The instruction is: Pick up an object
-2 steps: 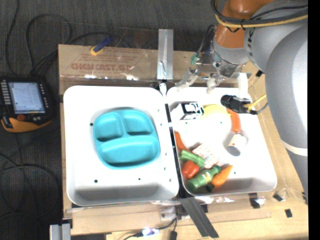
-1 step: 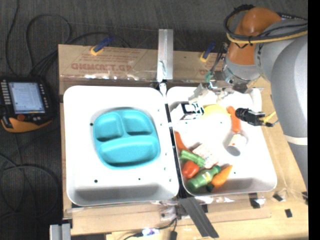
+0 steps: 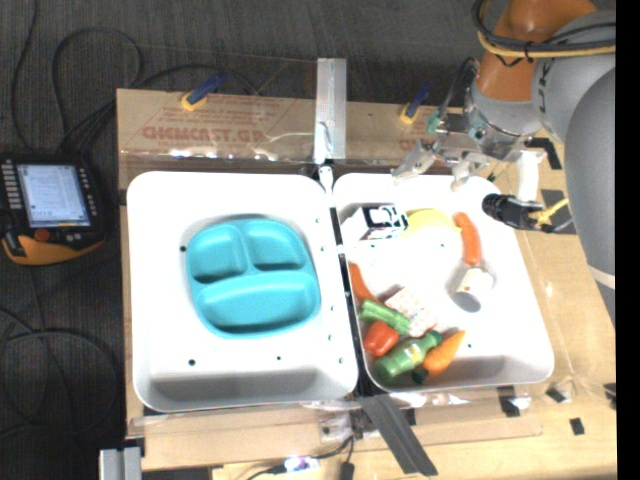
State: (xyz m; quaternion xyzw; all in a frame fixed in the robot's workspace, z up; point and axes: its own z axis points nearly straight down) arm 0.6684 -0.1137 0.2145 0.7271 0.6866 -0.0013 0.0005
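Several toy foods [image 3: 405, 343] in the right bin [image 3: 520, 308], well below the tool [image 3: 443, 163]; tool's state unclear.

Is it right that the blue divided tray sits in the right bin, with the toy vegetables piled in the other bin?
Not quite. The camera view shows the blue divided tray in the left bin. The toy vegetables are piled in the other one, the right bin, near its front edge.

A wooden surface [image 3: 580, 298] stands on dark grey carpet [image 3: 60, 58], where black cables [image 3: 70, 43] trail. A handheld control pendant [image 3: 50, 208] with a lit screen lies on the floor at left.
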